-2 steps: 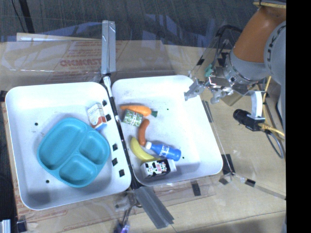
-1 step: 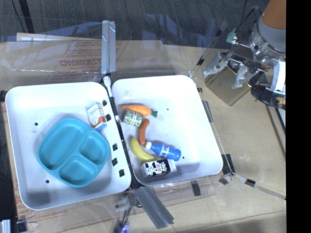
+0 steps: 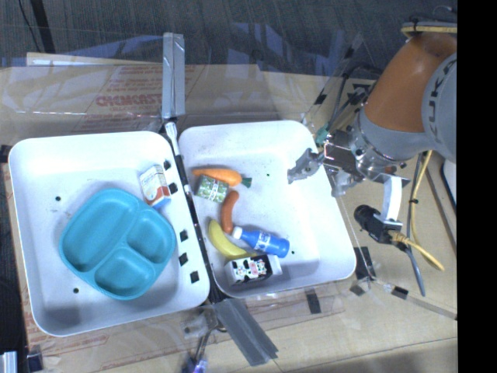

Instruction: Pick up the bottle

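Bottle (image 3: 262, 241): blue body with a white cap end and a dark label band; small, lying flat.
Bottle axis: long axis slanted from upper left to lower right; white cap end toward the upper left, blue base toward the lower right.
Bottle place: front part of the right bin (image 3: 311, 231), cap end touching the banana (image 3: 224, 242), just above the black-and-white box (image 3: 250, 268).
Neighbours: orange sausage shape (image 3: 228, 209) just behind the banana; carrot (image 3: 219, 176) and green can (image 3: 210, 188) further back in the same bin.
Left bin (image 3: 46, 177): teal divided tray (image 3: 116, 243), small carton (image 3: 154, 183) by its back right corner.
Pincer (image 3: 311, 162): above the right bin's back right part, well apart from the bottle; cannot tell whether apart or together; nothing seen between.
Arm (image 3: 404, 92): grey with orange band, over the counter (image 3: 373, 325) from the right.
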`<move>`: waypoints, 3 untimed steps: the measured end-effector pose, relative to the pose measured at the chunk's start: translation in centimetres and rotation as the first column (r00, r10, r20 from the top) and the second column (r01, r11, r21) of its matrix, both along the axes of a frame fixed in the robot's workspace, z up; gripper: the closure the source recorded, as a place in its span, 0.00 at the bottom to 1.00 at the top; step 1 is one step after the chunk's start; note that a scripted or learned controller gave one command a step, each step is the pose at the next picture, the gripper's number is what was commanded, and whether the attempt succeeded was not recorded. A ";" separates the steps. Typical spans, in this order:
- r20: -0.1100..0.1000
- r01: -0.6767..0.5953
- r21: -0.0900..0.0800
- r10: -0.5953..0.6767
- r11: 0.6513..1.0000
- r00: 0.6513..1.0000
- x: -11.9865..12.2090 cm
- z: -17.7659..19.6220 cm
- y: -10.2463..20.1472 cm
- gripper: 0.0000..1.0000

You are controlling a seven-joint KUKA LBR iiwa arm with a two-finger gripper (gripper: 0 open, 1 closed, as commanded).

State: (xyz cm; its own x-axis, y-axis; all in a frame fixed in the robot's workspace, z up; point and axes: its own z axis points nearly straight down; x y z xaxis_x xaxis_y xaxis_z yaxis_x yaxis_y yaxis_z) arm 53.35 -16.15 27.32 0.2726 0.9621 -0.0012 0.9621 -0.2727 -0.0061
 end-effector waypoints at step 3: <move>0.005 -0.109 0.001 0.109 0.994 0.994 -4.7 -8.1 7.5 0.00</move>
